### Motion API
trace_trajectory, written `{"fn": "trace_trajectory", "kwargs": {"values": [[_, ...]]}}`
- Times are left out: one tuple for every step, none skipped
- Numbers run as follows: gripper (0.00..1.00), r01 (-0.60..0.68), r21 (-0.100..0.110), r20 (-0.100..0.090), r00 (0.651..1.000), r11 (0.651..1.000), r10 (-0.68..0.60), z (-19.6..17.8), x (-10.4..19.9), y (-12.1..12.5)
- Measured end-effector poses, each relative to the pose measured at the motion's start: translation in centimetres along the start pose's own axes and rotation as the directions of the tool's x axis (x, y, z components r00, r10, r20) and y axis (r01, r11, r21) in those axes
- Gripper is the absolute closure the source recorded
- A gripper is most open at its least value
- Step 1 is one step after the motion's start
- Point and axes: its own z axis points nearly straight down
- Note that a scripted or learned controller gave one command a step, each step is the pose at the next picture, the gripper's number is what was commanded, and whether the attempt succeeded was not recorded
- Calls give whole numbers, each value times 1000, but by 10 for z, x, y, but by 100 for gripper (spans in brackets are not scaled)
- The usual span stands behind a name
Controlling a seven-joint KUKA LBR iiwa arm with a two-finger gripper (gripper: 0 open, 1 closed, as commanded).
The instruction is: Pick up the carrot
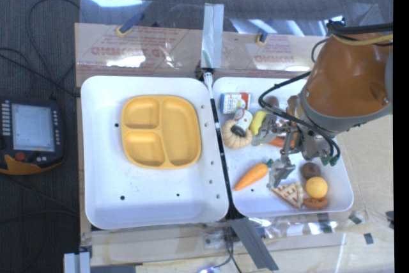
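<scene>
The orange carrot [250, 176] lies flat in the right bin [243, 204], near its lower left, with its thick end pointing up and right. My gripper [282, 172] hangs just to the right of that thick end, beside the carrot and not around it. Its fingers [275, 178] stand slightly apart, open, with nothing between them. The arm's orange band and grey wrist cover the bin's upper right part.
Around the gripper lie a waffle wedge [287, 194], a yellow ball [316, 187], a brown ring [310, 169], a beige doughnut [234, 135], a yellow piece [257, 121] and a small can [234, 101]. The left bin [102, 195] holds a yellow divided plate [160, 131].
</scene>
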Motion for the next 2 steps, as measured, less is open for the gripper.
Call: {"fn": "trace_trajectory", "kwargs": {"values": [[0, 46, -2, -8, 999, 999, -46, 67, -3, 1], [0, 31, -1, -5, 999, 1000, -31, 148, -17, -66]]}}
